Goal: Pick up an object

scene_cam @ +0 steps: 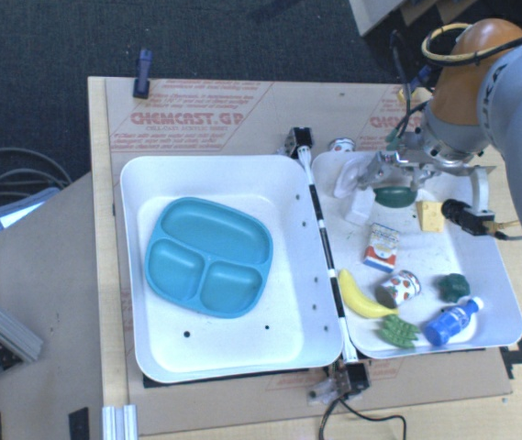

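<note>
Table [196,117] topped with brown printed cardboard, dark carpet behind, loose cables on floor at left edge. Two white bins side by side. Left bin [150,337] carries one teal divided plate [208,256], sitting left of centre. Right bin [504,287] carries the clutter: one banana [360,298] along its left wall near the front corner, one green leafy toy [399,332] just right of the banana tip at the front edge, one small red-and-white carton [382,248] mid-bin, one rounded multicoloured piece [401,287] just below it, one blue bottle [449,322] at the front right, one dark green lump [454,286] above the bottle, one yellow block [430,215] near the back right. Hand [391,180] at the bin's back edge, over a dark green lid-like object [394,196]; carton lies just in front of it, apart. Can't tell if the hand is released or clenched; nothing visibly in it.
</note>
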### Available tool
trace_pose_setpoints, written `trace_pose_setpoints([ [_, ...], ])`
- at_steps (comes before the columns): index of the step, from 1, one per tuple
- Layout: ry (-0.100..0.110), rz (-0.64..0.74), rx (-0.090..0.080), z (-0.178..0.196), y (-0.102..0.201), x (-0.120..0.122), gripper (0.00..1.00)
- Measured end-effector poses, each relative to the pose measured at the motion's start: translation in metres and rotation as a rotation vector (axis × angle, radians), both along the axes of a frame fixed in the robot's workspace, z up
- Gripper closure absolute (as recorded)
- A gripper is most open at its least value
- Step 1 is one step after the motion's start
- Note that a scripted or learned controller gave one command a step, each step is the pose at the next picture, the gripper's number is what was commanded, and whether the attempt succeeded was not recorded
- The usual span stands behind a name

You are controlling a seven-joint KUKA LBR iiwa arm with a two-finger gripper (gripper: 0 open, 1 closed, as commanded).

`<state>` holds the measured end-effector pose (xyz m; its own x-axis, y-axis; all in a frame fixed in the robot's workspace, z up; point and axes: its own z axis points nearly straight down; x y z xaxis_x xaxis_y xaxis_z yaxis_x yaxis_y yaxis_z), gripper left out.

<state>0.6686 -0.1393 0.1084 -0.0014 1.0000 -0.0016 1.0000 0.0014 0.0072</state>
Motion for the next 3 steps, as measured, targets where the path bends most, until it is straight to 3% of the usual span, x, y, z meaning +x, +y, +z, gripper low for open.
trace_pose_setpoints([
  [1,-0.014,-0.002,-0.004,-0.014,-0.023,0.004,0.0],
  [2,0.005,-0.001,0.001,-0.022,-0.014,-0.019,0.0],
  [3,0.005,-0.001,0.0,-0.023,-0.035,-0.002,0.0],
])
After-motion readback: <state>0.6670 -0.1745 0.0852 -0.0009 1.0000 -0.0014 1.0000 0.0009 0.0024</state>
